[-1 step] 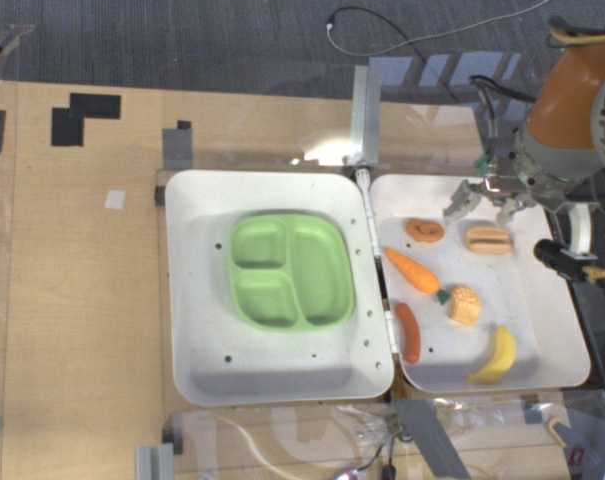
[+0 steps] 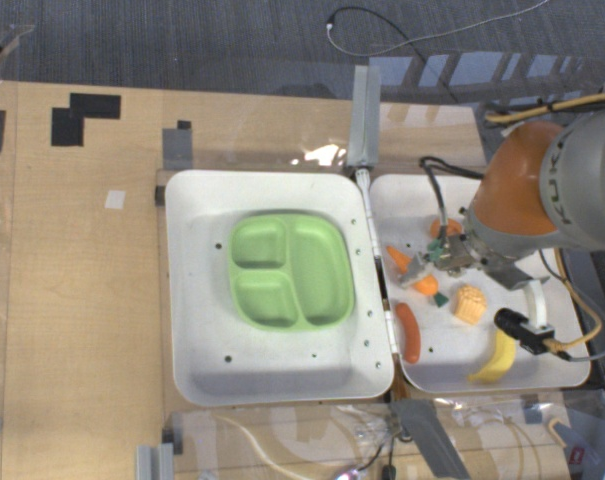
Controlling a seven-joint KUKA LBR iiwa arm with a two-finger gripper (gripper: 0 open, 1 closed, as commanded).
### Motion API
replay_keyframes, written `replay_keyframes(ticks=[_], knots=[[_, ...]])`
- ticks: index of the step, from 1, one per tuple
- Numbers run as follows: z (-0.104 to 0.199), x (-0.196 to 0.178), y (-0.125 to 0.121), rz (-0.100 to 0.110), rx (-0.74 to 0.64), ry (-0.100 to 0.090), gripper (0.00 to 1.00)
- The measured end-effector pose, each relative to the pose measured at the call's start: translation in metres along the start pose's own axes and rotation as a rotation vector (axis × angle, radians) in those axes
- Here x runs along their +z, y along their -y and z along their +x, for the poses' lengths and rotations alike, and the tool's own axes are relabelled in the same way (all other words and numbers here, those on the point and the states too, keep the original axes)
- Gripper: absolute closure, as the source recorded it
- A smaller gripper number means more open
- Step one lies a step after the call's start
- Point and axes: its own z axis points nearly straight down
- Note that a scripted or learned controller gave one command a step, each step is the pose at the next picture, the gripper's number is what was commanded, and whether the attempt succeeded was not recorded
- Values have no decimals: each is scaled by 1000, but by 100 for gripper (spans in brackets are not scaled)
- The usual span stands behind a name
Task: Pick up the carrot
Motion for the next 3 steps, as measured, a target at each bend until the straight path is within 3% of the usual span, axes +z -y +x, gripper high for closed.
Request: replay_keyframes(ticks=[1, 2, 3], knots=[[1, -11, -3, -6, -2, -1, 100], [79, -95, 3, 8, -315, -3, 100], [136, -110, 6, 10, -244, -3, 100]])
